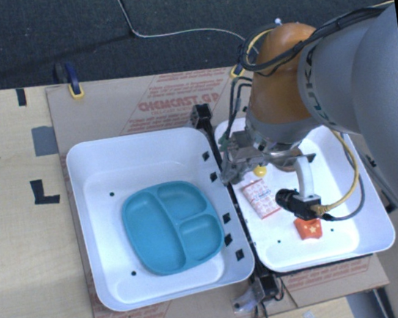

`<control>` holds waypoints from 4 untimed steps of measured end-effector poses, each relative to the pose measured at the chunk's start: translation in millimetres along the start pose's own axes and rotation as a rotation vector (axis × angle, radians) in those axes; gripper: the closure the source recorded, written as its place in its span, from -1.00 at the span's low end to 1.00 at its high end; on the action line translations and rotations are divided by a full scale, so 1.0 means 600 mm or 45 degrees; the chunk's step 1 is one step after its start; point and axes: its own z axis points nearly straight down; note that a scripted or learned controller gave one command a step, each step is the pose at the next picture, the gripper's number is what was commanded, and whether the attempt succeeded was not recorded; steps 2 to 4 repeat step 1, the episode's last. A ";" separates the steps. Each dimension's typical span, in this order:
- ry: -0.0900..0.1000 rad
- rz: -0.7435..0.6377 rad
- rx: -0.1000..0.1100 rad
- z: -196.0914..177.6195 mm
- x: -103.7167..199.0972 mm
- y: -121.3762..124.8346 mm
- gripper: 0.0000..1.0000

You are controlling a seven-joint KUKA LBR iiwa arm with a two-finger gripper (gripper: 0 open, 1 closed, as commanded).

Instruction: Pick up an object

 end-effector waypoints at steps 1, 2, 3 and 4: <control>0.000 0.000 -0.002 -0.009 0.074 0.001 1.00; 0.000 0.000 -0.002 -0.009 0.074 0.001 1.00; 0.000 0.000 -0.002 -0.009 0.074 0.001 1.00; 0.000 0.000 -0.002 -0.009 0.074 0.001 1.00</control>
